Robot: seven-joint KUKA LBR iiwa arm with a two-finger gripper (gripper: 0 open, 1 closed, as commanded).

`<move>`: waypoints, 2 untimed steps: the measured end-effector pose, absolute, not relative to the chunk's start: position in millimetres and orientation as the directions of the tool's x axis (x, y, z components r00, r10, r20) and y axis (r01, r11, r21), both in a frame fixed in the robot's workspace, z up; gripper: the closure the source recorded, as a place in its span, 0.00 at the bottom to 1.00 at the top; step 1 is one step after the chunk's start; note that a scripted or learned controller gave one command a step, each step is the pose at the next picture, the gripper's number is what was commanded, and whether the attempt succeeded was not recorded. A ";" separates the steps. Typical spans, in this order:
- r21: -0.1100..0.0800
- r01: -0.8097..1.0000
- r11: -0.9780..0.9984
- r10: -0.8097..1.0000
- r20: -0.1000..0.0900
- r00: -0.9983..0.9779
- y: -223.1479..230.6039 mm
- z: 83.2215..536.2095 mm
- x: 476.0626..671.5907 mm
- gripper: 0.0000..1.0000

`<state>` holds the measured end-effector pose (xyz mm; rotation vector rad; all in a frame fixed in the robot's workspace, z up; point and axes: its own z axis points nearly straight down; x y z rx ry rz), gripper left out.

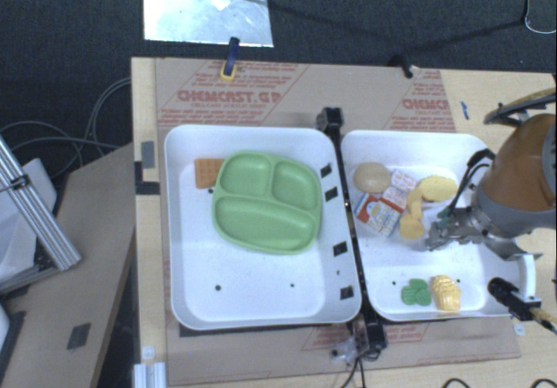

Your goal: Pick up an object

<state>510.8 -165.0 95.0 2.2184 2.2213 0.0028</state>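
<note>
Nearest you in the right bin (500,312), two small things sit just beside each other by the near wall: a green toy (417,293) and a yellow corn piece (446,292), the corn's long axis running roughly near to far. Bare white floor lies between that pair and the cluster farther back.

The gripper (439,234) hangs low over the middle of this bin, beside the right end of the cluster; you cannot tell how the jaws stand.

You have four things in the cluster: a yellow banana (423,198) slanting from near-left up to far-right, a red-and-white packet (379,211), a small pink-and-white wrapper (403,179), and a tan round lump (372,177) farthest back.

In the left bin (187,230), one green divided plate (266,202) lies flat, with one orange cracker (206,172) at its far-left edge. Its near half is open floor.
</note>
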 end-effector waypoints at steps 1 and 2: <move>0.006 1.000 0.004 1.000 -0.002 -0.004 -161.4 156.9 507.5 1.00; 0.007 1.000 0.005 1.000 -0.002 -0.005 -156.9 201.8 512.7 1.00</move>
